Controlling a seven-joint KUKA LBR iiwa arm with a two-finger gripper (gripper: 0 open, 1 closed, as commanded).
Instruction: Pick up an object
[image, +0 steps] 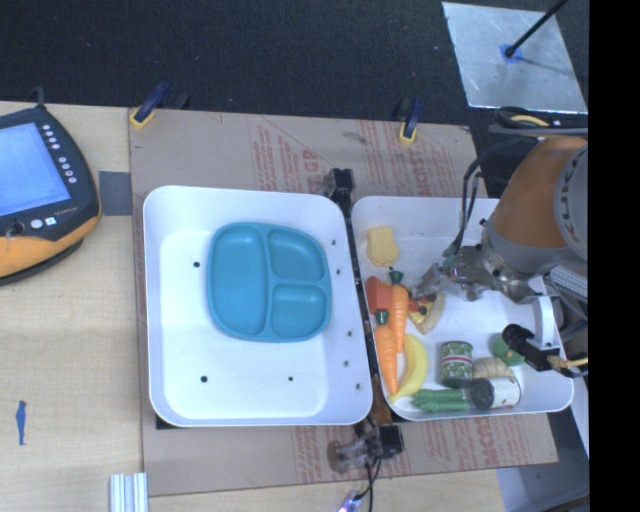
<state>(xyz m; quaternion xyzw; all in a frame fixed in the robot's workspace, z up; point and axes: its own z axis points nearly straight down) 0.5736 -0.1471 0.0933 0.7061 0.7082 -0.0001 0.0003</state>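
The right white bin (420, 215) holds several toy foods. A yellow corn piece (381, 245) lies at its far left. Two orange carrots (390, 325) lie along its left wall, with a yellow banana (413, 365) beside them. A small green can (456, 362), a green pea pod (438, 401) and a white bottle (497, 391) sit near the front wall. My gripper (443, 281) hangs low over the middle of this bin, just right of the carrot tops and above a tan piece (431, 317). I see nothing clearly held in it.
The left white bin (170, 330) holds a blue divided plate (268, 281). A tablet-like pendant (40, 195) rests on the bench at far left. Clamps (408, 125) hold the cardboard mat at the back. The grey and orange arm (535, 215) covers the right bin's far right corner.
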